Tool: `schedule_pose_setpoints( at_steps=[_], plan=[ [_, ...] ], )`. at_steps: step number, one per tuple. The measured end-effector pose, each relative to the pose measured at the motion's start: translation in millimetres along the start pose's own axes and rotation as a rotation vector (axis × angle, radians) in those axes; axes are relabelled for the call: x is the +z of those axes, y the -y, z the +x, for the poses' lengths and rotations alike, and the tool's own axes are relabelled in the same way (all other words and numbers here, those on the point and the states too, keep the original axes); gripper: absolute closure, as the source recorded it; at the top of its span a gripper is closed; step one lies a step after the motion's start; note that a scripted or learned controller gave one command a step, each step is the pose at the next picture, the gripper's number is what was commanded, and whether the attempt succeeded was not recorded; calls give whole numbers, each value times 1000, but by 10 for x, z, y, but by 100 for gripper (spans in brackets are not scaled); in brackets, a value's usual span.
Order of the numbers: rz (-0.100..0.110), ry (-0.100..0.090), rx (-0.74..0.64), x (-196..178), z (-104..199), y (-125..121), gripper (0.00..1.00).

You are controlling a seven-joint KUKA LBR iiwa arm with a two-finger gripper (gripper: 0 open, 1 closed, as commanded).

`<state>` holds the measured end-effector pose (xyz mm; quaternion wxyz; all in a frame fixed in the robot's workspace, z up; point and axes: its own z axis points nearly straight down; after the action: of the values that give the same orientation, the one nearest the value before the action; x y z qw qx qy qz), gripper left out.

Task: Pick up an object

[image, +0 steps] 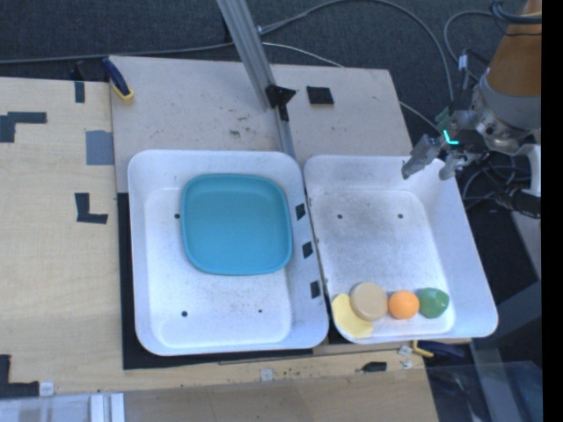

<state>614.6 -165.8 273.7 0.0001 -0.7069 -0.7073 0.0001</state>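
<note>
Gripper [432, 163] hangs over the far right corner of the right bin [457, 227], fingers spread apart w/ nothing between them. Arm comes in from the right, orange band above the wrist.

Right bin: four items bunched along its near edge. Yellow piece [345, 320] sits furthest left, close to the bin's near left corner; a tan round disc [369, 301] lies partly on top of it. Just beside the disc, an orange ball [404, 305], then a green object [433, 301] touching or nearly touching the ball, toward the near right corner. All well apart from the gripper, at the opposite end of the bin.

Left bin [149, 262]: a blue square plate [236, 223] w/ rounded corners lies flat, nearer the far edge than the near one, approx. centred left-to-right.
</note>
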Motion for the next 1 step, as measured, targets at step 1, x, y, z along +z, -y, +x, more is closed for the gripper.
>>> schedule_pose_setpoints(
  at_steps=[1],
  plan=[
    [0,0,0,0,0,0,0]
  ],
)
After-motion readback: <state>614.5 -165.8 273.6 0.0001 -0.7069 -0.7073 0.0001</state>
